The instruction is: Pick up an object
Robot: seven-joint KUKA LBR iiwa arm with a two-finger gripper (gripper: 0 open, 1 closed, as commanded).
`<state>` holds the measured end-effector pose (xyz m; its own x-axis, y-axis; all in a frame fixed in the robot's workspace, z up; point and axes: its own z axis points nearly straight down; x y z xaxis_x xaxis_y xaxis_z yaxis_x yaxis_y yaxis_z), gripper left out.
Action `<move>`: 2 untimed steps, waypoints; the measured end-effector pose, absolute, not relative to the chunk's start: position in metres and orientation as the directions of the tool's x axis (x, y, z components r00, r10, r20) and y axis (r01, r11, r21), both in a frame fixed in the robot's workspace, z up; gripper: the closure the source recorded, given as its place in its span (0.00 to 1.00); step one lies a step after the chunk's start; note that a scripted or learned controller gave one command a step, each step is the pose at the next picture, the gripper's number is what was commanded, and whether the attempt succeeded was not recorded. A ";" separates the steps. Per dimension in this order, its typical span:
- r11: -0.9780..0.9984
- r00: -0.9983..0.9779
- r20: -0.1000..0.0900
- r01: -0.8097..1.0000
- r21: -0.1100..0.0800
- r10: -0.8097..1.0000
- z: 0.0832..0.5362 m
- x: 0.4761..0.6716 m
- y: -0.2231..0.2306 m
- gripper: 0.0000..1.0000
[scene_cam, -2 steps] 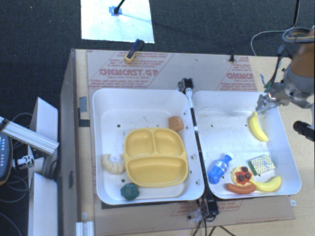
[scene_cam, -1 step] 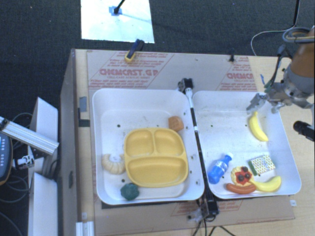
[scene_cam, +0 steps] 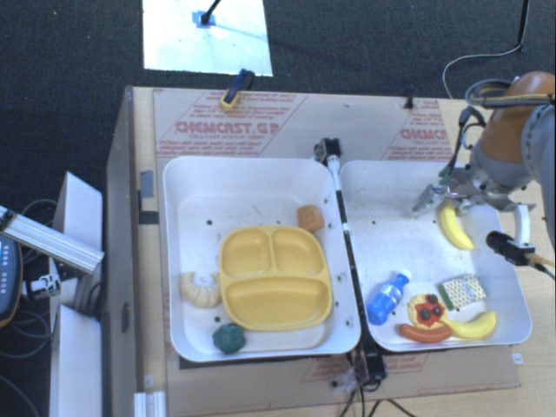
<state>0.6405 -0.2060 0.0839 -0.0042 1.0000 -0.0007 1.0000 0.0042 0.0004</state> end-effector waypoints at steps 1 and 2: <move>0.007 -0.007 -0.003 1.000 0.005 1.000 0.096 0.642 -0.207 1.00; 0.005 -0.005 0.001 1.000 0.003 1.000 0.103 0.648 -0.109 1.00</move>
